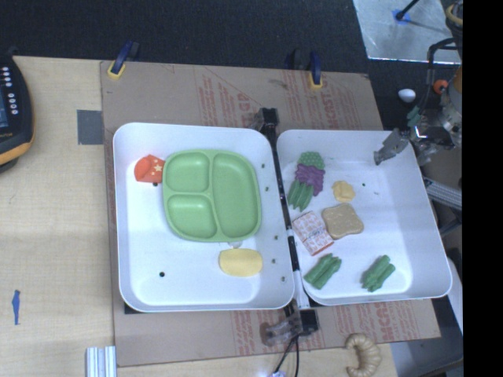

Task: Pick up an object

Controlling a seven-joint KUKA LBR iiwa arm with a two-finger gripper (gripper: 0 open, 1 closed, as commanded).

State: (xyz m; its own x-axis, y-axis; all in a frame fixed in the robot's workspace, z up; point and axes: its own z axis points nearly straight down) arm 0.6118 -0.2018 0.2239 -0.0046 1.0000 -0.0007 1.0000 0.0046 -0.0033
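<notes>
The gripper (391, 149) hangs over the upper right corner of the right bin (416, 234). One grey finger slants down toward the bin's rim, but the rest of the tool is cropped at the view's edge, so whether the jaws are spread or pressed together cannot be told. Nothing shows between them, and they touch none of the objects.

Nearest to the jaws, down and to their left, lies a small yellow piece (343, 190). Farther left of the jaws sits a purple and green grape bunch (308, 179). Below the yellow piece lies a slice of toast (343, 221), with a pink and white wafer (313, 232) just beside it on the left. Well below the jaws, near the bin's front wall, two green bean bundles rest apart: one (323, 270) under the wafer, the other (378, 273) almost straight beneath the jaws.

Far to the left of the jaws, the left bin (130, 234) holds a green divided plate (212, 195), a red piece (148, 169) touching the plate's upper left edge, and a yellow lemon-shaped piece (240, 261) just below the plate.
</notes>
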